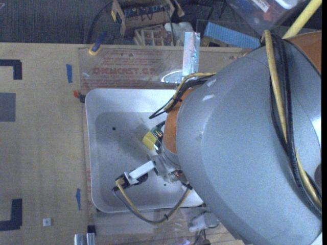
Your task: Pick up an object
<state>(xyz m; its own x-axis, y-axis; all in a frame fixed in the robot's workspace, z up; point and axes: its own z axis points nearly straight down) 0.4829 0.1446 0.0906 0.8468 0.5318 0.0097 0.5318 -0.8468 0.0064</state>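
The claw (pixel 164 163), largely hidden under the grey arm (pixel 245 152) so its state cannot be told, sits low in the white bin (pixel 102 152) on the worktop (pixel 41 152), with a small yellow object (pixel 149 140) just beside it at the arm's edge.

We see the arm's (pixel 240 157) grey shell as smooth, faintly glossy painted metal, the white bin (pixel 110 152) as matt, lightly speckled plastic, the worktop (pixel 41 152) as pale matt plywood carrying blue tape (pixel 69 73), and the box (pixel 140 10) behind as plain brown cardboard.
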